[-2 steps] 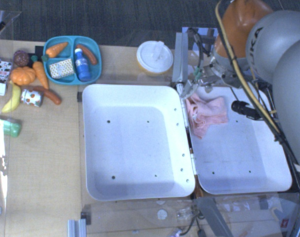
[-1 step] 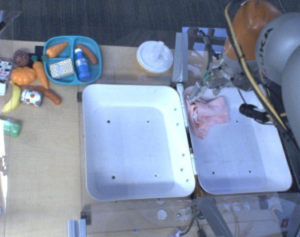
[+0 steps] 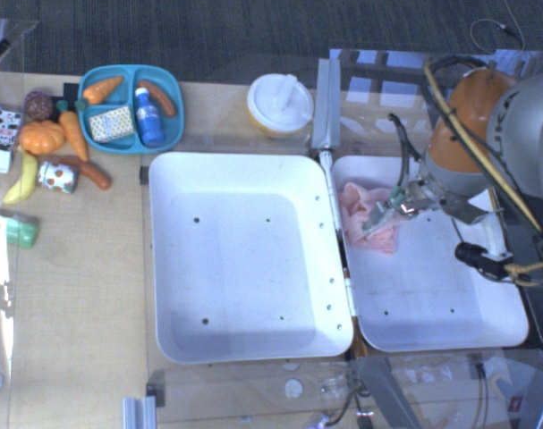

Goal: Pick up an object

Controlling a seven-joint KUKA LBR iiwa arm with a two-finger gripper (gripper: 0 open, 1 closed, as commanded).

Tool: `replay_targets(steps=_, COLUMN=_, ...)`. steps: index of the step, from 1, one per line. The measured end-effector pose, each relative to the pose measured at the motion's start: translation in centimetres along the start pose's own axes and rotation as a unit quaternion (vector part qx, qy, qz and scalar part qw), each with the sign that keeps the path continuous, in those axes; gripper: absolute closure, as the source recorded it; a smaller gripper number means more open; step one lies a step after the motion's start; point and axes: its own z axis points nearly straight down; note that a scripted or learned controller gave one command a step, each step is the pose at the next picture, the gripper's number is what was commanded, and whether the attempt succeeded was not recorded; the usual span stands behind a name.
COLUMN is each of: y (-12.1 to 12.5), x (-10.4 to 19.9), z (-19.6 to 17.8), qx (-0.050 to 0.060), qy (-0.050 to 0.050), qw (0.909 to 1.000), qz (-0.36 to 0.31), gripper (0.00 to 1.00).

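Two shallow white bins sit side by side on the tan tabletop [image 3: 74, 311]. A soft, crumpled pink cloth [image 3: 368, 214] lies in the right bin [image 3: 450, 324], near its left wall. The hand [image 3: 389, 214] is right on the cloth. I cannot tell how wide it is open. It should pinch a thick fold, then lift slowly.

This is a robot lab or test bench rather than a home or a shop. Two shallow white bins [image 3: 244, 257] sit side by side on a plain wooden bench [image 3: 74, 311], flanked by metal rails [image 3: 323, 105], clear plastic guards and loose cables [image 3: 499, 29]. To the left lies a scatter of toy food, with a blue divided plate [image 3: 131, 107] holding plastic carrots and a small bottle.
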Motion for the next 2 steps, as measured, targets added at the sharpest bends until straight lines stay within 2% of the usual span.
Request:
replay_targets(steps=1, y=-0.4, x=0.2, z=2.9, qx=-0.008, qy=-0.005, qw=0.9969, qz=-0.078, gripper=0.0)
replay_targets(steps=2, y=-0.1, x=0.0, z=1.6, qx=-0.013, qy=-0.009, qw=0.9968, qz=-0.078, gripper=1.0)
